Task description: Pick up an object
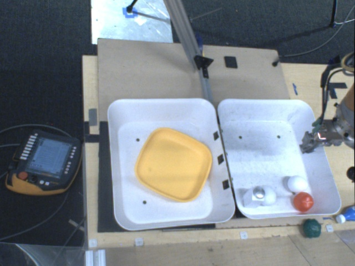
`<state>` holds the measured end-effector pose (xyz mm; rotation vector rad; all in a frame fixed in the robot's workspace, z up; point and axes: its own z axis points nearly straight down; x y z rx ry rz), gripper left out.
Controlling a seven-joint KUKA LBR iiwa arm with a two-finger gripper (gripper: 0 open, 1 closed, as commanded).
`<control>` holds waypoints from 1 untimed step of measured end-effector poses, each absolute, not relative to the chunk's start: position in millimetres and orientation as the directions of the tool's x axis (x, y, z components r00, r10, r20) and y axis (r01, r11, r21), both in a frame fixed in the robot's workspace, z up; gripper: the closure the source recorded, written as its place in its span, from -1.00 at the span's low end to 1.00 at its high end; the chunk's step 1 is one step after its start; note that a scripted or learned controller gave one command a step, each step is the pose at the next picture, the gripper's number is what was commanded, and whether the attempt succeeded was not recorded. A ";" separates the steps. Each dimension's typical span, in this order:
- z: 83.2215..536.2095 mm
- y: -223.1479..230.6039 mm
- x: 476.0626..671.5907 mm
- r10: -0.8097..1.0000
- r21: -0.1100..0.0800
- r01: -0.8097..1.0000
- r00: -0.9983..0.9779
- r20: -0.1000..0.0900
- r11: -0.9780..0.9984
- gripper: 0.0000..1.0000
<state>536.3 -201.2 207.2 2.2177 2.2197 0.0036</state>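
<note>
The worktop [255, 60] carried two shallow white bins side by side, and the things were split between them: the left bin [125, 126] held a single yellow square plate [173, 164], lying flat near its middle, while the right bin [260, 121] held the small things, gathered in its near corner. There a white ball [297, 183] sat touching an orange-red ball [303, 202], with a small silvery-white object [260, 194] a little to their left against the near wall; any of these would serve as the object to pick up, and by my judgement the balls were the likeliest targets, being nearest the arm. The gripper [310, 142] hung at the right rim of the right bin, apart from all three things and with nothing visibly in it, so the pick looked not yet begun. Whether it was open or closed could not be told, since it was small, dark and partly blurred against the bin wall. Most of the arm was cut off at the right edge. A dark green ball [311, 228] lay outside the bins on the worktop's near edge, and a teach pendant [43, 162] rested on the floor to the left. The silvery object's exact shape was too small to make out.
</note>
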 end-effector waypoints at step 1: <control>238.4 -201.3 537.0 1.000 0.003 1.000 -0.001 -0.001 0.001 1.00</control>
